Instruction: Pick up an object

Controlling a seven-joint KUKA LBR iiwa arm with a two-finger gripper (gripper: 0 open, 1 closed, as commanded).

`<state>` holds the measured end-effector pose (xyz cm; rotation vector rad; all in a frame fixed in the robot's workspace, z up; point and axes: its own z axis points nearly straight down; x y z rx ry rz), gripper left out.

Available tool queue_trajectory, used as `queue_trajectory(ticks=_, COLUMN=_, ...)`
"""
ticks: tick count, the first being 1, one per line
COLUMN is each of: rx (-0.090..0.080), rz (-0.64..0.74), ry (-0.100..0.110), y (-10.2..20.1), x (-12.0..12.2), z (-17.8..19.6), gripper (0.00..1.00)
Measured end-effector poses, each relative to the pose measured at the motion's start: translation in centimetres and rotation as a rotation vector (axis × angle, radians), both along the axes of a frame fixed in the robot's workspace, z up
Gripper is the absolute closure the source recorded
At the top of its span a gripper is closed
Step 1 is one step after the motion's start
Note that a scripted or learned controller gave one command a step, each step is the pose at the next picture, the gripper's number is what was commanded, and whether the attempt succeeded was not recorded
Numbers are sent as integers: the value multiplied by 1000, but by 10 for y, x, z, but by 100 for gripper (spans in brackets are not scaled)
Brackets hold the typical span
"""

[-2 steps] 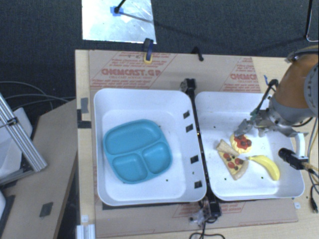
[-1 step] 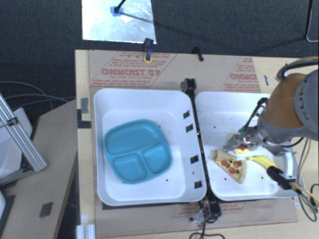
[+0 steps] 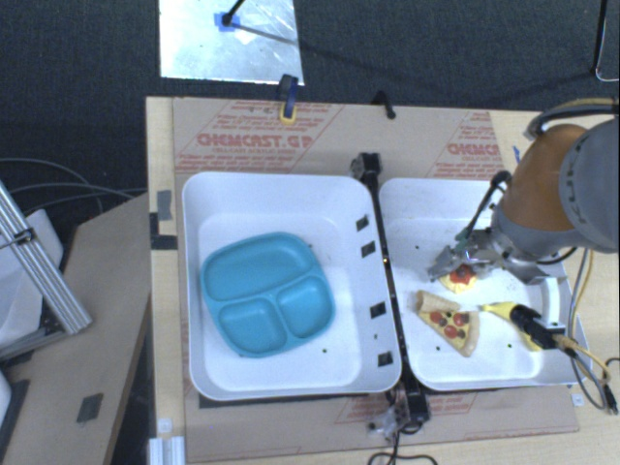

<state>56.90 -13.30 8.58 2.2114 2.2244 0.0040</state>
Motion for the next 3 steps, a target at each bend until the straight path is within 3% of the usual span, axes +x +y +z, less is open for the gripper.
queue_trajectory(ticks=1, rx=0, rz=0, ry=-1, y=-14, x=37, z=0, gripper=0)
queue_trajectory(ticks=2, rx=2, rz=0, ry=5, y=14, x=9, z=-1, gripper=0)
queue_trajectory(ticks=3, rx=1, rz=-2, ry=2, y=0, x=27, z=-1, gripper=0)
